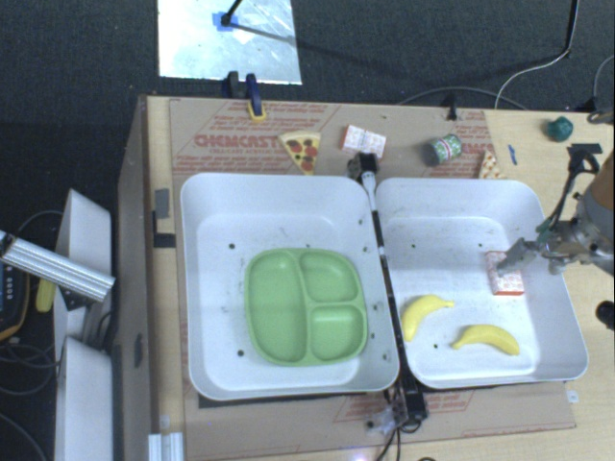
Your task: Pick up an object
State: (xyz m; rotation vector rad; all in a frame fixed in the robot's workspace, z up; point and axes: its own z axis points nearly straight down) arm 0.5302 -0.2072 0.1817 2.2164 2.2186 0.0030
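We see the hand low over the right bin, near its right wall, just above a small red-and-white packet; we cannot tell how its grip stands. The flat packet could slide against the wall. Two bananas lie toward the front edge; a green divided plate sits in the left bin.

Arm comes in from view's right, low over right bin far-right wall; gripper points left twd bin centre, just inside that wall.
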